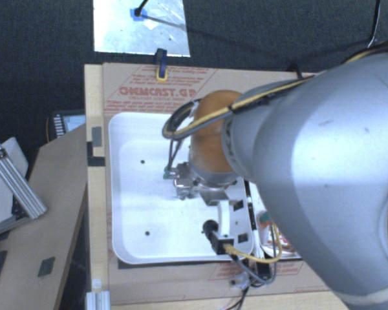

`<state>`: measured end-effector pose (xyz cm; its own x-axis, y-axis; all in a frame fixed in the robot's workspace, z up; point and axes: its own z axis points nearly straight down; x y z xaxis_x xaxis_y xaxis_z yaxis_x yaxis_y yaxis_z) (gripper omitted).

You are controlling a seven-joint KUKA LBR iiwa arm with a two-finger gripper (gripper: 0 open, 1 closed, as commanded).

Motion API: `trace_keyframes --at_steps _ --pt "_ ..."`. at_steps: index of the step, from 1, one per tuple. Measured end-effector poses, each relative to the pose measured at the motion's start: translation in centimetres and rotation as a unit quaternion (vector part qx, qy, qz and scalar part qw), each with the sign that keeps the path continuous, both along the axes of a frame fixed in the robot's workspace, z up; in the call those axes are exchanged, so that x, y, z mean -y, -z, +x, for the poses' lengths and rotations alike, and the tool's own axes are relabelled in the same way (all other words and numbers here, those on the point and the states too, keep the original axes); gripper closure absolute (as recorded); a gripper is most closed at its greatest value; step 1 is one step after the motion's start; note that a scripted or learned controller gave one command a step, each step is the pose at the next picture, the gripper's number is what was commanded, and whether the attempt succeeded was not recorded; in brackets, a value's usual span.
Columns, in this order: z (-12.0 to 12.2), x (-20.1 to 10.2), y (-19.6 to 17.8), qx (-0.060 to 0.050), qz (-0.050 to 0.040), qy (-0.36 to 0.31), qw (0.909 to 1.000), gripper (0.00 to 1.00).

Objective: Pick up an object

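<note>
My gripper point(182, 186) hangs over the right part of the left white bin point(132, 192), below the orange band point(210, 134) of the wrist. Its tip is a small metal block close to the bin floor. No object shows under it or beside it on the white floor. The bulky grey arm point(323, 173) covers most of the right bin. A sliver of colourful objects point(273, 235) shows in that bin, just below the arm.
Both bins rest on a cardboard sheet point(155, 89) with red print. A yellow and blue clamp point(160, 64) sits at its far edge, below a silvery sheet point(141, 18). An aluminium rail point(13, 179) lies at the left. Loose cables point(249, 273) hang near the front edge.
</note>
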<state>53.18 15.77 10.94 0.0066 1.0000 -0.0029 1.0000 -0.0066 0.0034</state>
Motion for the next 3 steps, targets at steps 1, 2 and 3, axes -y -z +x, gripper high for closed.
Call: trace_keyframes --at_steps 1,2,3 --pt "1.7 -7.0 -7.0 0.002 0.0042 -0.008 1.0 1.0" --pt "1.5 -6.5 -6.6 -0.002 0.0016 -0.005 1.0 0.0" --pt "9.8 -7.7 -4.8 0.001 0.0021 -0.006 1.0 0.0"
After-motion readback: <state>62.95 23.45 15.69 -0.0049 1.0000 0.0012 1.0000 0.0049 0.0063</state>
